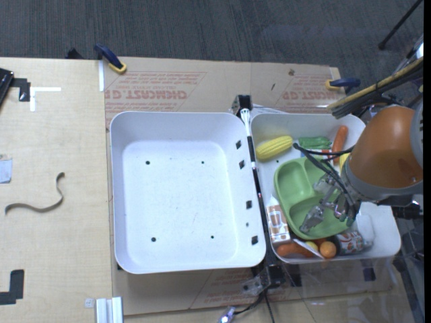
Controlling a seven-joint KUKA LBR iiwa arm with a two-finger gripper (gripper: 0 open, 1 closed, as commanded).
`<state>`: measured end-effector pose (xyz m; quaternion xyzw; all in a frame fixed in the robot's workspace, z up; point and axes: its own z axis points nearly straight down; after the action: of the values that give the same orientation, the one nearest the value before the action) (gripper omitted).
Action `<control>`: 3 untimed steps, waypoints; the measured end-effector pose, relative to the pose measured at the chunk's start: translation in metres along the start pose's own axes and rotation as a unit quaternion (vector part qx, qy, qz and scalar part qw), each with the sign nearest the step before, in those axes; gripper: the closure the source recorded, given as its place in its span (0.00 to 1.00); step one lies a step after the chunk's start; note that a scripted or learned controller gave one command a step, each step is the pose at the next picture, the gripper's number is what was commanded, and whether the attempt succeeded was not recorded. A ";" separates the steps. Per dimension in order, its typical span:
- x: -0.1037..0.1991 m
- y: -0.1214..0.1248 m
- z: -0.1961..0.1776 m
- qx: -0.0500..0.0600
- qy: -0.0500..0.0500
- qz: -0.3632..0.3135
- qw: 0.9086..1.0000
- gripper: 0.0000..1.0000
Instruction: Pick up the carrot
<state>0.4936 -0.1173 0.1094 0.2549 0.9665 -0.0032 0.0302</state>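
Note:
A slim orange-red carrot (340,138) lies at the far right of the right bin (384,237), partly behind the arm's orange band. A second orange, carrot-like piece (294,250) rests at the bin's near wall, next to a small orange ball (327,249). My gripper (326,212) hangs over the near right part of a green bowl (296,184). It stands open with nothing between its fingers. It is apart from both orange pieces.
A yellow corn cob (274,147) and a green vegetable (315,142) lie at the right bin's far side. A printed packet (277,223) leans at its left wall. The left bin (121,180) sits beside it; clamps and cables ring the bench.

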 end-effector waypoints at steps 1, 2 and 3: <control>-0.088 -0.056 0.019 0.000 0.027 0.027 0.999 0.00; -0.029 -0.008 0.004 0.009 0.023 0.150 0.988 0.00; 0.020 0.019 -0.105 0.007 0.029 0.069 0.997 0.00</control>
<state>0.4799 -0.0886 0.2130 0.3208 0.9471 -0.0004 0.0009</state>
